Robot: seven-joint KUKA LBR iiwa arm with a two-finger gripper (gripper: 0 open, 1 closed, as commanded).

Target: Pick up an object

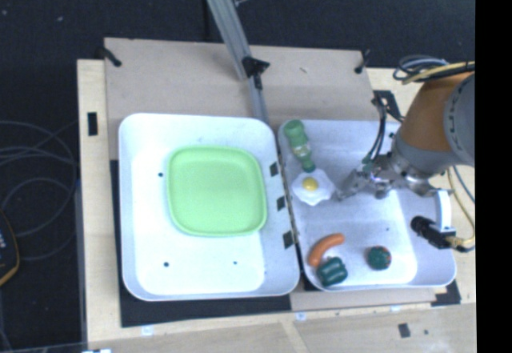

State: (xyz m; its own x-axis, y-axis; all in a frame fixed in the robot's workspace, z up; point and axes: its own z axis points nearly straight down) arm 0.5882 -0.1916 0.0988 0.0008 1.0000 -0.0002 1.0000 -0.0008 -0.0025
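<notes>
In the right bin [364, 143] lie a green bottle [298, 143] near the top left, a toy fried egg [310, 187] below it, an orange sausage [326, 247], a dark green pepper [333, 270] and a small green-and-red round piece [378, 258]. My gripper [352, 186] hangs low over the bin's middle, just right of the fried egg, its fingers pointing left toward it. I see nothing between them.
The left bin [144, 255] holds a light green square plate [216, 190]. A grey pole [228, 15] slants up from the divider between the bins. The arm's wrist and cables [428, 127] cover the right bin's right side.
</notes>
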